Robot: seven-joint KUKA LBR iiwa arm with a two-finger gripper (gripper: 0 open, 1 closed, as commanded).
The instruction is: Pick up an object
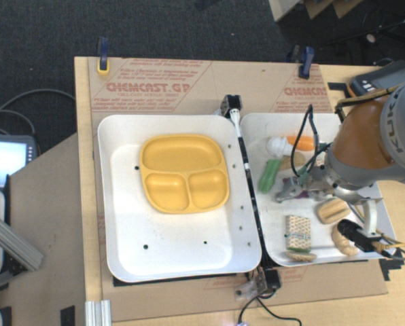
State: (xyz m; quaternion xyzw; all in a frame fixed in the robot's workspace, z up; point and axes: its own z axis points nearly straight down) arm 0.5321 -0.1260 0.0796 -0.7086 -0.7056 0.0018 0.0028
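Observation:
My gripper (292, 190) is low in the right bin (257, 124), near its middle, with the grey arm and its orange band (362, 138) reaching in from the right. A green object (269, 175) lies just left of the gripper, close to it. Behind it are a white bottle-like thing (277, 145) and an orange object (302, 141). A patterned block (297, 231) lies in front of the gripper. A tan piece (332, 211) and a pale curved piece (342, 242) lie at the front right. I see nothing held.
The left bin (114, 202) holds a yellow divided plate (184, 172) in its back half. A ridge (247, 182) separates the two bins. Blue clamps (103, 53) (305, 61) stand at the bench's back edge.

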